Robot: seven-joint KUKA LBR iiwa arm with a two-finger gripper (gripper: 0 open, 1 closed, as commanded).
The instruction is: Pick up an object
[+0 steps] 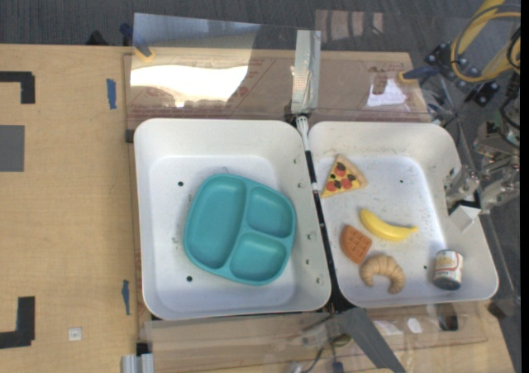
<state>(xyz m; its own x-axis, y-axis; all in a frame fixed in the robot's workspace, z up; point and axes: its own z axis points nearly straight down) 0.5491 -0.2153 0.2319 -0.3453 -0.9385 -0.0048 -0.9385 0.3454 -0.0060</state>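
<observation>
My arm (496,169) sits at the right edge, cut off by the frame, and its metal parts run together there so I cannot make out the claw. The small can (447,269) carries a label too small to read. Yellow cables (488,20) top right run out past the frame edge.

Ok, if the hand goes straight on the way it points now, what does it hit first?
Probably the hand meets the right bin on its bare wall, above the can. Depth is unclear, so the banana farther left is possible.
</observation>
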